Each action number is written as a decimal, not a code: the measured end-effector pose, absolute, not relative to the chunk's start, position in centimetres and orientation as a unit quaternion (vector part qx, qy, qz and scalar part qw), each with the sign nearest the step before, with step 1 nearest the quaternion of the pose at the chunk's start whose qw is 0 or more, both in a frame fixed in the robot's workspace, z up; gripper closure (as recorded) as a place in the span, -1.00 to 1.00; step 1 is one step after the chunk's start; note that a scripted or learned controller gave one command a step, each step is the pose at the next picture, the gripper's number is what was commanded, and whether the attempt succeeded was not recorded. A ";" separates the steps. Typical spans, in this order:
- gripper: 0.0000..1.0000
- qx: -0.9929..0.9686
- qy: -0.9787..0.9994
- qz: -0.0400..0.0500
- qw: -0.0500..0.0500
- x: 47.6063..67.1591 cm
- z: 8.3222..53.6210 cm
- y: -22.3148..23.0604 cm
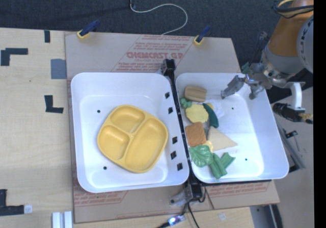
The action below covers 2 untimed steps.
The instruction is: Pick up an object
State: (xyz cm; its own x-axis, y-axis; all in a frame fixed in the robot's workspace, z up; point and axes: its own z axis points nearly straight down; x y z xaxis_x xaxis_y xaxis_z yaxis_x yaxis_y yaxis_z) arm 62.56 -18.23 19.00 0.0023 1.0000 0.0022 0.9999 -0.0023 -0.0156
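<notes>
Robot gripper [243, 88] hovered over the right bin [265, 135], fingers spread and holding nothing.
The reach was underway; next, it needed to descend onto the toy food [204, 130].

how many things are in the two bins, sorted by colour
yellow: 2, the divided plate and a small round piece
green: 4, a leafy piece, a stalk, a dark strip, a small bit
brown or tan: 2, a roll and a square slice
cream: 1, a wedge
total: 9
</notes>
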 end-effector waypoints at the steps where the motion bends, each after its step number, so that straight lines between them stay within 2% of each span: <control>1: -1.00 -0.707 -0.707 0.001 0.001 62.8 20.0 -18.2; 2: -1.00 -0.706 -0.708 0.001 0.001 63.6 15.0 -18.6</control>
